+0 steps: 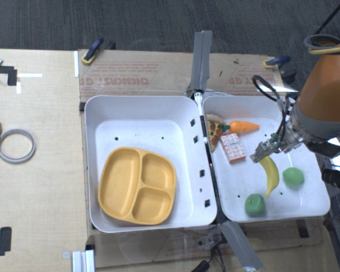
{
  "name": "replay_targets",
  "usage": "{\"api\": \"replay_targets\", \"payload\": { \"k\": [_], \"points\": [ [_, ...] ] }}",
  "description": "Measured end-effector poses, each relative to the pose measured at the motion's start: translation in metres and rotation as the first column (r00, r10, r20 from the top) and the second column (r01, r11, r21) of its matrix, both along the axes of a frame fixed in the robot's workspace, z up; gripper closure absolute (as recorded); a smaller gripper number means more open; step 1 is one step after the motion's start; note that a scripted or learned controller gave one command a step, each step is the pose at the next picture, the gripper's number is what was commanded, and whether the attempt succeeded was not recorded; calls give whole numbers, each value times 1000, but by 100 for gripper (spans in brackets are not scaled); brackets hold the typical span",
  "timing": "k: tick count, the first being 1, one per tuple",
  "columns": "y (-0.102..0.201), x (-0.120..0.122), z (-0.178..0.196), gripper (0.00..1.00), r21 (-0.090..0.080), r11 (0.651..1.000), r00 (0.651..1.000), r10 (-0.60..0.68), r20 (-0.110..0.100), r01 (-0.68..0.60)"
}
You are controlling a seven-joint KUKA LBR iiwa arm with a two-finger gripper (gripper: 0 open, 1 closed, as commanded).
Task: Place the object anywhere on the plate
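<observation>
A yellow three-part plate point(137, 185) lies in the left bin point(102, 112). In the right bin point(306, 208) lie a banana point(270, 175), an orange carrot point(243, 127), a pizza slice point(214, 130), a small red-and-white box point(233, 148) and two green round fruits point(255, 204) point(293, 177). My gripper point(266, 150) hangs low over the right bin, right at the banana's upper end. The fingers are small and dark, and how they stand is not clear.
A roll of tape point(15, 145) lies on the wooden bench at far left. Blue clamps point(93, 50) point(279, 62) hold the cardboard behind the bins. A grey divider point(202, 61) stands between the bins at the back. The arm's orange band point(328, 86) looms over the right bin's right side.
</observation>
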State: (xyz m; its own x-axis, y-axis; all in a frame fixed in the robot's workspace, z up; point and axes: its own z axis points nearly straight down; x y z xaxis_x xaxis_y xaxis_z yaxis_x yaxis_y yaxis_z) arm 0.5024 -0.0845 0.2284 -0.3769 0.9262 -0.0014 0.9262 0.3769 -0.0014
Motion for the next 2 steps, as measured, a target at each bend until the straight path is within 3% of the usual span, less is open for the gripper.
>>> {"api": "replay_targets", "payload": {
  "k": [1,2],
  "points": [
    [63,4,-38,100,1,1000,1000,-25,-2,25],
    [164,65,10,100,-1,999,999,-33,-1,33]
  ]
}}
